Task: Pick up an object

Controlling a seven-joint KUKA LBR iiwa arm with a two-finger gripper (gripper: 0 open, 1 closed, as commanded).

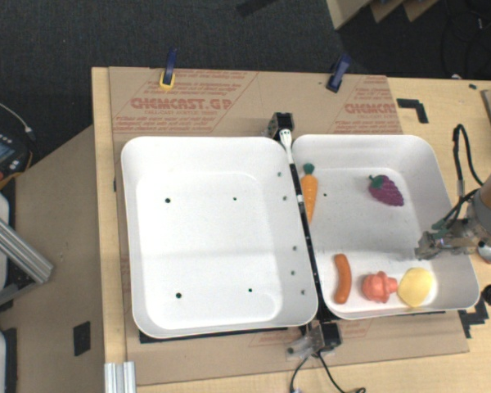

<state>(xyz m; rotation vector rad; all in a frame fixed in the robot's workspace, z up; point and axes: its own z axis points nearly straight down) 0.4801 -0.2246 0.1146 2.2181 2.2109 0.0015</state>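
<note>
The right bin [409,150] holds several toy foods. An orange carrot [309,193] lies along its left wall, and a purple grape bunch [385,190] sits toward the back. Along the front lie an orange-red sausage [342,277], a pink-red lumpy toy [378,286] and a yellow lemon [416,286]. My gripper [432,244] reaches in low over the bin's right rim, just above and to the right of the lemon. It touches none of the toys, and nothing hangs from it.
The left bin [147,219] stands beside the right one, joined along a black centre strip [301,219]. Both rest on a cardboard sheet [229,97] held by clamps at the back. A black cable [460,150] loops near the arm.
</note>
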